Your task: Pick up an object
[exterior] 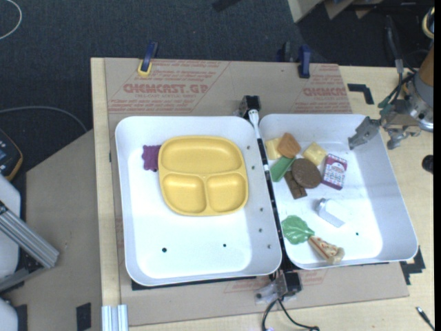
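My two-finger gripper (377, 134) hovers over the upper right rim of the right shallow white bin (386, 205); my fingers (360, 136) are spread apart with nothing between them. Just left of and below my fingers lies the red-and-white packet (335, 171), beside a pale yellow block (315, 154) and a brown round cookie (306, 174). Further below sit a small grey piece (330, 212), a green leaf (297, 229) and a pizza slice (326, 248). Well to my left, the yellow divided plate (204, 174) rests in the left white bin (138, 219).

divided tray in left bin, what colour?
Yellow. The divided tray shows clearly in the camera view, inside the left bin.
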Controlling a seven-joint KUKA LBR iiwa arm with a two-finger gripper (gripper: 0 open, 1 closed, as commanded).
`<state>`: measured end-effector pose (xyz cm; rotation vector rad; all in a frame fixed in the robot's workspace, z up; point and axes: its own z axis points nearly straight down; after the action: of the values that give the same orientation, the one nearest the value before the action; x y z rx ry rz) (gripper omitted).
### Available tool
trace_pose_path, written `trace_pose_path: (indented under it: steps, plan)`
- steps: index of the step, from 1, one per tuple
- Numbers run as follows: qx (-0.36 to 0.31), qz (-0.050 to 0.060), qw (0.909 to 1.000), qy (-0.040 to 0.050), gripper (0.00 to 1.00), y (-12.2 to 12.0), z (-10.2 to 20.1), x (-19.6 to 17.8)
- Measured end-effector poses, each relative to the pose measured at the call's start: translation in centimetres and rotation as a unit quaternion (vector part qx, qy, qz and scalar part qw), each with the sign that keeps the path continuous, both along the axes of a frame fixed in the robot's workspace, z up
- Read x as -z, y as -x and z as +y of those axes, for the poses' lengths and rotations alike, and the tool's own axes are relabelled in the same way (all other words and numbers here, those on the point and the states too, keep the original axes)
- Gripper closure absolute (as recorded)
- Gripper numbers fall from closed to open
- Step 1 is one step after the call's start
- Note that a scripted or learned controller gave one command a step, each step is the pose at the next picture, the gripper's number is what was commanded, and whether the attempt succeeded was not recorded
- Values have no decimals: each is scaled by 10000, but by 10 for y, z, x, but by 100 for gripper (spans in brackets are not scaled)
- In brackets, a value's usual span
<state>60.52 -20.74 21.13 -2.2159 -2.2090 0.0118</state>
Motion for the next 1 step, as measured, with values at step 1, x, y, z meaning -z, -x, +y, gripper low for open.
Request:
trace_pose_path:
  steps: [1]
  plan:
    - [-16, -70, 10000, 17, 0, -3, 0, -8]
